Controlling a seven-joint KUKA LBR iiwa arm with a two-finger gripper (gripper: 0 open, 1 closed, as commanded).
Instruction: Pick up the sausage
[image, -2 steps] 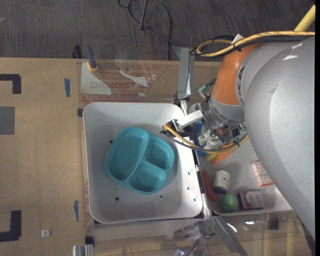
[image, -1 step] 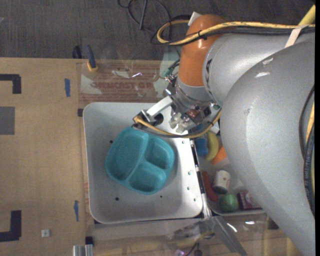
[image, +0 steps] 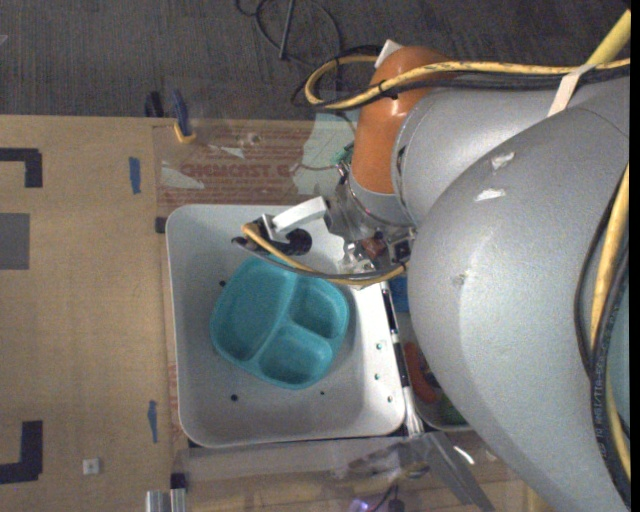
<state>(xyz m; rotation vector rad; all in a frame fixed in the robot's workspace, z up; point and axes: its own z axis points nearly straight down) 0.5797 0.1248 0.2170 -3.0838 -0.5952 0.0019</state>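
My gripper (image: 362, 254) hangs low over the far right corner of the left bin (image: 190, 330), just past the teal plate's far edge. The big grey arm (image: 520, 280) covers most of the right bin. In the strip of the right bin that shows beside the arm lies a red-orange thing (image: 424, 383) with a bit of green next to it. It is mostly hidden, and I cannot tell whether it is the sausage.
A teal three-compartment plate (image: 281, 322) lies tilted in the middle of the left bin. A brown cardboard sheet (image: 80, 300) with black and blue tape marks covers the bench to the left. The wall between the two bins (image: 392, 350) runs under the arm.
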